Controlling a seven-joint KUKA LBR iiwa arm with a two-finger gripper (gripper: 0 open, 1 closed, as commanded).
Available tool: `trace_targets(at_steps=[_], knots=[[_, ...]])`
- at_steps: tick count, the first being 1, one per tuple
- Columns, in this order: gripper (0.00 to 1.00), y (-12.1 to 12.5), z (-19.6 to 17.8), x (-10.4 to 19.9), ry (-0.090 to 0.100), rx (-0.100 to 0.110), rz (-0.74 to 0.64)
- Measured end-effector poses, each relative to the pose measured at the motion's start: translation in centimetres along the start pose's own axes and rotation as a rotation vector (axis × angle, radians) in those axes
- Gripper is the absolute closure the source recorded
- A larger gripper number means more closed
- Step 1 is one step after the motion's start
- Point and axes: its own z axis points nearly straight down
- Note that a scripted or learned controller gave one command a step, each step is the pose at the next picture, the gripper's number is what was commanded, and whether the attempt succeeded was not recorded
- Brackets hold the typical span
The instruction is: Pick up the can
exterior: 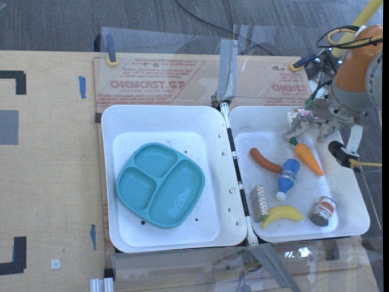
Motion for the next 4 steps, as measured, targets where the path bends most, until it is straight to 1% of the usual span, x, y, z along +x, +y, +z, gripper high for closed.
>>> trace_targets(at_steps=[1, 2, 3, 4], knots=[[0.00, 0.4, -8.0, 0.7, -0.005, -0.036, -0.059], [0.00, -1.5, 0.2, 4.5, -0.006, -0.037, -0.169], [0.00, -5.9, 1.8, 1.7, -0.006, -0.040, -0.091], [0.00, -8.0, 1.8, 1.9, -0.003, -0.041, 0.016]])
